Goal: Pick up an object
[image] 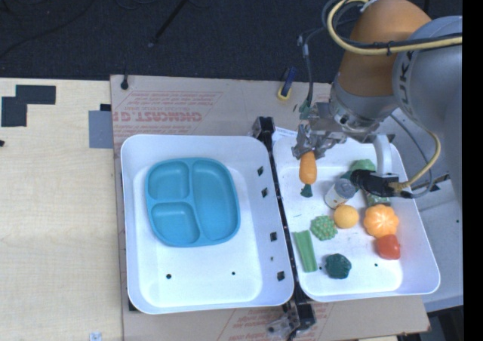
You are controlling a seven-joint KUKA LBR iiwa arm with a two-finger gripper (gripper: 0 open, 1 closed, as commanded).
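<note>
Blue plastic, a three-compartment tray (pixel 192 202) lay in the left bin (pixel 143 287), toward that bin's 11 o'clock corner and well apart from the work. Across the divider, the right bin (pixel 423 275) held the toy food: a green stick (pixel 306 250) near its 7 o'clock edge, a light green floret (pixel 324 228) beside it, a dark green broccoli piece (pixel 336 265) at about 6 o'clock, a yellow ball (pixel 346 216), an orange fruit (pixel 379 220) and a red tomato (pixel 388 247) toward 4 o'clock. At the bin's 11 o'clock the gripper (pixel 311 148) had closed narrowly on the top of an orange carrot (pixel 307 168), which hung upright beneath it with its lower end close above the bin floor. The hold looked thin, taken only at the carrot's upper end, so I judged the lift should go straight up and slowly, without any swing that might twist the carrot loose, and clear the divider before any sideways travel
</note>
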